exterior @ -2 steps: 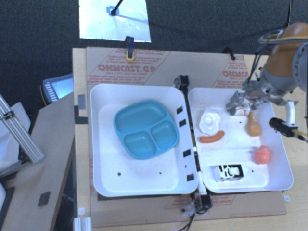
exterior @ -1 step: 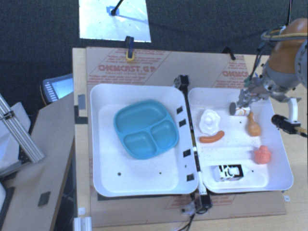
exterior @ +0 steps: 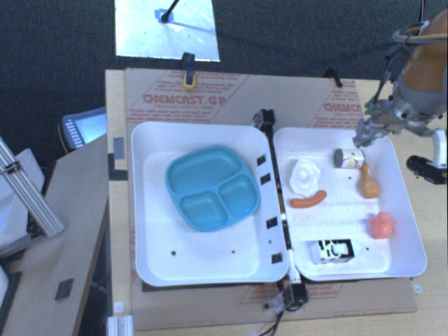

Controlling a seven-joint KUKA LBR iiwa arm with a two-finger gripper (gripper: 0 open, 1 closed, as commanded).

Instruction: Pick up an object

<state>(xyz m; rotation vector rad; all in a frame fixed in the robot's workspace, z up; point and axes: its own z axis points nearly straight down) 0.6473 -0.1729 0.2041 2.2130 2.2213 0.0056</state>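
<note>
Gripper (exterior: pixel 365 136) at upper right of frame, above right bin (exterior: pixel 399 187) far rim, just above small can (exterior: pixel 348 158). Finger opening: cannot tell; nothing seen held. Pick not yet done; descent, grasp, lift left.

The grey arm with its orange band (exterior: pixel 427 61) was cut off by the right edge. The pincer (exterior: pixel 365 136) was too blurred to read. The small black-and-white printed object (exterior: pixel 334 250) was too small to identify.

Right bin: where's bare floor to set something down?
Free: right bin's near-right corner, past the black-and-white box and pink toy. Left bin is roomier around the blue plate. Crowded: under the gripper, by the can.
</note>
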